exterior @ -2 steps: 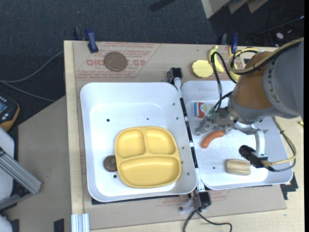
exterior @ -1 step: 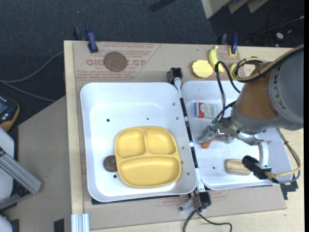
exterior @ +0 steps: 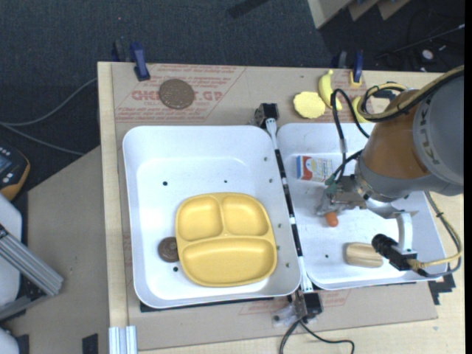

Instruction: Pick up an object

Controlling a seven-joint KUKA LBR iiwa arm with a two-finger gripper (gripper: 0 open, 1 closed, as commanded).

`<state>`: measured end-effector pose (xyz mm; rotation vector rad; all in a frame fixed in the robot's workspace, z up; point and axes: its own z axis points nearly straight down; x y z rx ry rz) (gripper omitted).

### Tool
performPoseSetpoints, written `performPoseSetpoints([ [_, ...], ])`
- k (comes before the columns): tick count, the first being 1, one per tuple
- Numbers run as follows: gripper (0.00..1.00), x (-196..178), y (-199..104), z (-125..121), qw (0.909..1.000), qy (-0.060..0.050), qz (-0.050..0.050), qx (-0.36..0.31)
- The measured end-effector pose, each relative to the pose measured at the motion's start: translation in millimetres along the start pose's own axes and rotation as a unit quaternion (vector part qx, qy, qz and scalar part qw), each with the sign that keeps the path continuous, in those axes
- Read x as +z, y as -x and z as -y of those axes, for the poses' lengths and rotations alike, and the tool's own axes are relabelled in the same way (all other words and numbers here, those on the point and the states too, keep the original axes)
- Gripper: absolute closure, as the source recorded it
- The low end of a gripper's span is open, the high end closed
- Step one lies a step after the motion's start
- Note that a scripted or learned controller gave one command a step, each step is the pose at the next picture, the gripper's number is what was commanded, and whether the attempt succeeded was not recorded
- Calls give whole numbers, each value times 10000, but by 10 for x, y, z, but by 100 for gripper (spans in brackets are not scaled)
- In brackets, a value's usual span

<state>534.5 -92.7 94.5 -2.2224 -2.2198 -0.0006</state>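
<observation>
Nearest my camera, a yellow divided tray fills the left bin, a brown disc touching the tray's left edge. Right of the tray, my gripper hangs low over a small orange piece; a tan block and a carton lie nearby.

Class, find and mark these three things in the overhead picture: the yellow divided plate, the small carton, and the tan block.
yellow divided plate (exterior: 223, 238), camera view, on the ridge between its compartments.
small carton (exterior: 313, 168), camera view, on its printed face.
tan block (exterior: 361, 255), camera view, on its top middle.
</observation>
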Motion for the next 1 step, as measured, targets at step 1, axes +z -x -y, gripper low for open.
performPoseSetpoints([
  [1,100,-1180,-895,-305,10000,69,-3,-56],
])
